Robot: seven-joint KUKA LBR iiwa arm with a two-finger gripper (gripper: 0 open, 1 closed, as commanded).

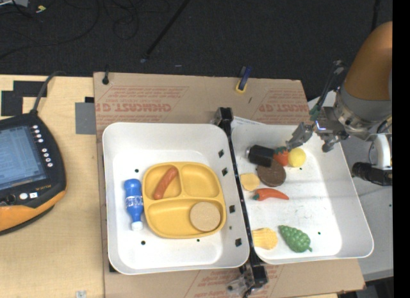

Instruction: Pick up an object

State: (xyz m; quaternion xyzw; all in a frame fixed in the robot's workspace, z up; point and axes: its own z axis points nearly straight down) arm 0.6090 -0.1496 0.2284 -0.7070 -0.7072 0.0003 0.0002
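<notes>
Pincer (315, 135) hovers over the right bin's (333, 226) far corner, fingers spread, nothing between them. Nearest candidates: yellow ball (296, 157), just below the left finger, touching a small red piece (282, 159) and near a black cylinder (261, 156). We judge the ball the likeliest target. We'd centre over it, descend straight, and close without nudging its neighbours.

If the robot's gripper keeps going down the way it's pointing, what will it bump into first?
Probably the yellow lemon, or the small red-orange piece beside it. The gripper slants down-left toward them in the right bin. Its height above them is hard to judge from this view.
</notes>
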